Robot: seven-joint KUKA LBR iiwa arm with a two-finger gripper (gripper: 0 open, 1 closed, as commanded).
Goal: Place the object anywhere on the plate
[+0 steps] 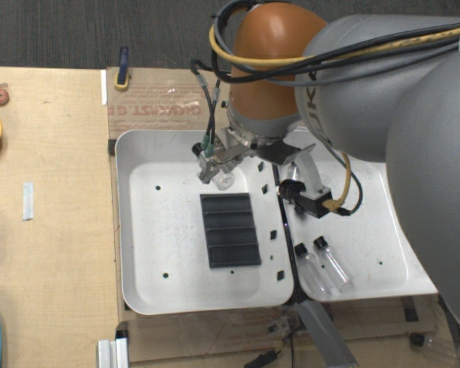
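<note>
Pale wooden worktop (54,205) left of the black ribbed plate (231,231); dark floor (100,14) beyond it. Plate flat in the left white bin (146,282). Jaws just past the plate's far edge; released or clenched, cannot tell. Clear capped vials (328,263) right of the plate, in the right bin (399,274), apart from it.

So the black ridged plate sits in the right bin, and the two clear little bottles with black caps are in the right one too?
Not quite. The camera view shows the black ridged plate lying in the left bin, not the right one. The two clear bottles with black caps are in the right bin, as you said.
</note>
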